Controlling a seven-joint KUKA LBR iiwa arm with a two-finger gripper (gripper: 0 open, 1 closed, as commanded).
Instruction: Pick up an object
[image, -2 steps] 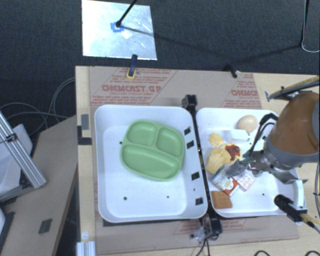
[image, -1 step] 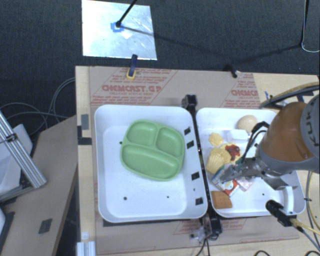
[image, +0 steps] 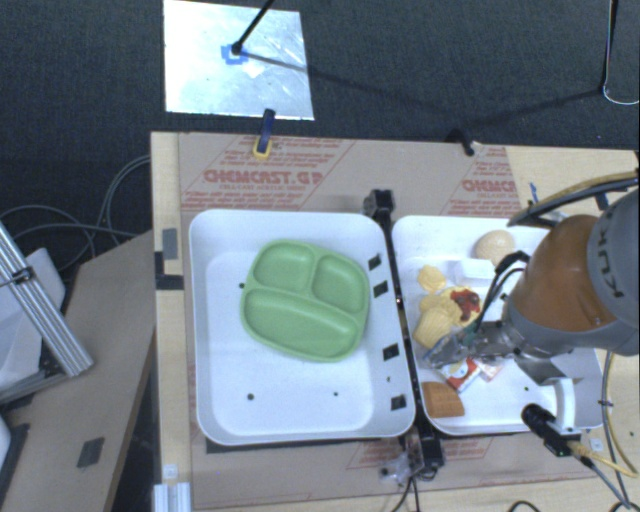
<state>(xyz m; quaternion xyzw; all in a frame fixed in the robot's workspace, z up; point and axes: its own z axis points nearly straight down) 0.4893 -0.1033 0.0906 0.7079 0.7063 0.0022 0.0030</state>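
The gripper (image: 452, 347) was down low in the right bin (image: 470, 418), right over a pile of small stuff: pale yellow lumpy pieces (image: 433, 322), something red (image: 464, 298), a tan cracker-like square (image: 442, 400). Couldn't tell if the fingers were wide or closed. Green divided plate (image: 303, 300) sat alone in the left bin (image: 225, 400).

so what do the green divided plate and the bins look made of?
Green divided plate: likely molded plastic, matte to satin; uniform color, soft rounded compartment ridges. Left bin and right bin: probably thin formed white plastic, smooth with a slight sheen and rounded corners. Can't confirm beyond looks.
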